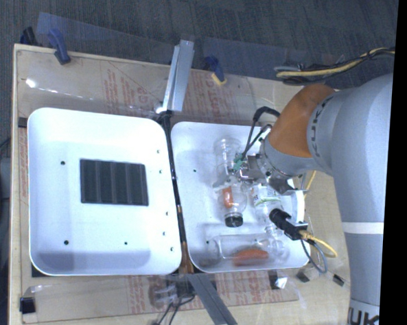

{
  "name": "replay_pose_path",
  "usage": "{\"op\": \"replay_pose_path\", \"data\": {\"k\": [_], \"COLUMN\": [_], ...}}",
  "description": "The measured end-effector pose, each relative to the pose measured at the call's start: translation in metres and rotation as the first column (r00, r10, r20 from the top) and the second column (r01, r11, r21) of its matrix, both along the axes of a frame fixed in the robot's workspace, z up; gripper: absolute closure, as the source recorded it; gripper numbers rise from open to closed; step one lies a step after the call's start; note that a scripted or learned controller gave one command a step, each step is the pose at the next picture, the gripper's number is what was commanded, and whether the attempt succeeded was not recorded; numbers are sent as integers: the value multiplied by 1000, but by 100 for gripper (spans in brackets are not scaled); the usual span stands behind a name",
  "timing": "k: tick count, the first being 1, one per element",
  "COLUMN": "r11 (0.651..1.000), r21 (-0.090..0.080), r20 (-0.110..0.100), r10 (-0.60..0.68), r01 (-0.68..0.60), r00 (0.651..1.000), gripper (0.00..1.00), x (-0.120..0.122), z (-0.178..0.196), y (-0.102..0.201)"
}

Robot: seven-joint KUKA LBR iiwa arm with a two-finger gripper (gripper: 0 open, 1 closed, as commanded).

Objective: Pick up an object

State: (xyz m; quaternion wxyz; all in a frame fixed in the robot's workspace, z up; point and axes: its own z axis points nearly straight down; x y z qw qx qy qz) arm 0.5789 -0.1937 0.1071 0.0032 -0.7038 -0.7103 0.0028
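In the right bin (188,192) lie several clear plastic items. A small clear bottle (231,205) with an orange inside and a black cap lies at the middle. A clear rounded piece (224,151) sits toward the back. A longer clear bottle (247,252) with an orange strip lies along the front wall. My gripper (248,171) hangs below the orange wrist band (293,129), low over the bin's middle, just right of and behind the small bottle. Cables and the gripper body blur together there.
The left bin (54,135) holds a dark ribbed rectangle (114,182) on its floor. A metal bar (177,74) stands behind the gap between the bins. Blue clamps (59,50) grip the back edge. Yellow and black cables (302,233) trail at the right bin's right wall.
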Motion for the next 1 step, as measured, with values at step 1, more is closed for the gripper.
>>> {"op": "replay_pose_path", "data": {"k": [1], "r11": [999], "r21": [1], "r20": [5], "r10": [48], "r01": [-48], "r00": [999], "gripper": [100], "x": [12], "z": [78], "y": [18]}}
